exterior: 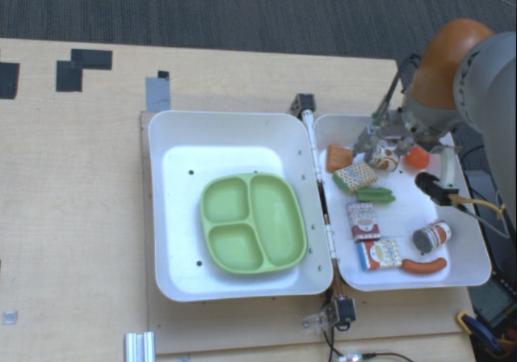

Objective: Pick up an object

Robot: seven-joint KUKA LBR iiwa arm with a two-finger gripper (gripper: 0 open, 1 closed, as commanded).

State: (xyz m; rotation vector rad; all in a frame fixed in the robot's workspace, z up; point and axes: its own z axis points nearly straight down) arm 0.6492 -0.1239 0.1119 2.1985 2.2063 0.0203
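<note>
Gripper (380, 142): low over right bin (477, 259), far end.
Jaws: state cannot be told.
Nearest object: patterned packet (355, 177), just below-left.

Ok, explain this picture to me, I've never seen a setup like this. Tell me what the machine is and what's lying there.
One camera looks down at a slant on a wooden bench. The grey machine with the orange band is a robot arm reaching in from the right; its gripper hangs low over the far end of the right bin. I cannot tell whether it holds anything. That bin contains small toy foods: a sausage, a can, small cartons, a green pod. The left bin holds a green divided plate.
</note>
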